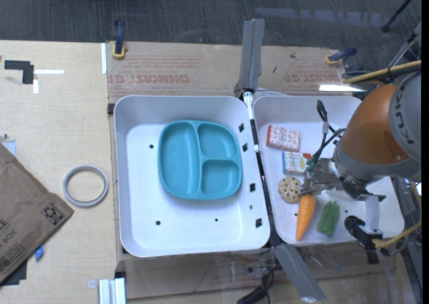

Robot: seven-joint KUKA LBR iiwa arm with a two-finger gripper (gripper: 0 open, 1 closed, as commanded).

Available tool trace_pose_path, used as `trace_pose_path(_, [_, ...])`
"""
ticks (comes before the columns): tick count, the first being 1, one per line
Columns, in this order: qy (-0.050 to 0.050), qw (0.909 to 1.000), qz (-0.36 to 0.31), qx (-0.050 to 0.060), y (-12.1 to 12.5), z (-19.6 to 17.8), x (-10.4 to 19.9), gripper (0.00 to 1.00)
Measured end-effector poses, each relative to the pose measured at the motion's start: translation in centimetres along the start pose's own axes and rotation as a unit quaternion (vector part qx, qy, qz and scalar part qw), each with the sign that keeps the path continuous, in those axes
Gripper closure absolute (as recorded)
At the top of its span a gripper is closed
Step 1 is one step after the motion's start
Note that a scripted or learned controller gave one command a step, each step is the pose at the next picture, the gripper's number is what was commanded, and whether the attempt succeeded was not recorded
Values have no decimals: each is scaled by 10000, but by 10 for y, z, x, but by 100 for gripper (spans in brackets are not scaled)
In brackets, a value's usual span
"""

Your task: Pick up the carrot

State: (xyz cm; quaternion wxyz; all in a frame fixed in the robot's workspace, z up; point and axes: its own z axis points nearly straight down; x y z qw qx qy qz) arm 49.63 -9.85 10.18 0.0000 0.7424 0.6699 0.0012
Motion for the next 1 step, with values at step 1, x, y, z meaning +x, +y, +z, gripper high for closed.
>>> trace_pose_path(1, [-17, 9996, 295, 21, -24, -110, 51, 100])
